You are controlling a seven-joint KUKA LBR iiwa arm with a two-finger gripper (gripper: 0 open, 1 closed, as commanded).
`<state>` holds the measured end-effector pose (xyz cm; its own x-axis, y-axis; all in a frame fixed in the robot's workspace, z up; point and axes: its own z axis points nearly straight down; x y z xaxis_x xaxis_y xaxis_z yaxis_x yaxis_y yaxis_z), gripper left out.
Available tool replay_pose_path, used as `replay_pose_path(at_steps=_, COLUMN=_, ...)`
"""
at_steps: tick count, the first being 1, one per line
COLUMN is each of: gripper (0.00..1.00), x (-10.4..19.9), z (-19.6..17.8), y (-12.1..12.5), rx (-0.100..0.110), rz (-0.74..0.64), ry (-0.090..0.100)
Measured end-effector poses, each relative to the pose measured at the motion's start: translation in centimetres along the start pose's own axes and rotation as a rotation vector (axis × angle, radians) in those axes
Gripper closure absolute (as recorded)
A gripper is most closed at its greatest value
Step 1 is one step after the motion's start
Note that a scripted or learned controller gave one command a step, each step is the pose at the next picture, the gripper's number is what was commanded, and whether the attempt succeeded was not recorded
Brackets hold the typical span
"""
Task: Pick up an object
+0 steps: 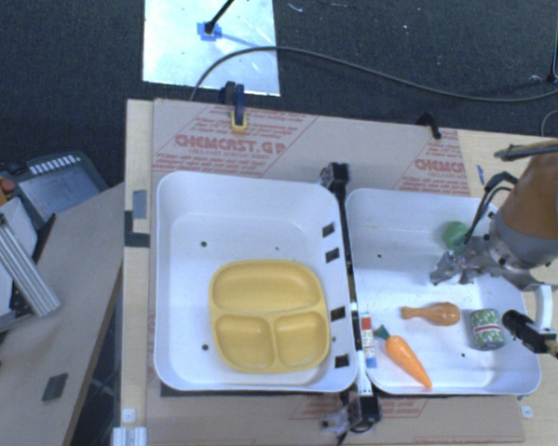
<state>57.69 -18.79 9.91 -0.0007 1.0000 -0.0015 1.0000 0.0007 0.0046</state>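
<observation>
Risk: jaws (447, 270), state can't be told, hang in right bin (391, 214) near green item (455, 234) & drumstick (433, 314); may close betw. them, grasping nothing.

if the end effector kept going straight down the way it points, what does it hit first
Probably the bare floor of the right bin. The end effector hangs just above the toy drumstick, which might get clipped; depth is unclear.

To my left, the left bin (182, 212) carries a yellow divided tray (267, 312) toward its front right corner. Behind both bins, a yellow clamp (236, 108) grips the bench's back edge, and a grey pendant (52, 189) lies on the side table (66, 290) beyond the bench's left edge.
</observation>
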Motion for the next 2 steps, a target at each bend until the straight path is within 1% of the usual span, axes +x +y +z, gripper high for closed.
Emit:
replay_pose_path(at_steps=1, gripper=1.0, x=-0.5, z=-4.6, y=-0.3, rx=-0.001, rz=0.001, ry=-0.001)
replay_pose_path(at_steps=2, gripper=1.0, x=-1.3, z=-10.1, y=-1.0, rx=-0.002, rz=0.002, ry=-0.001)
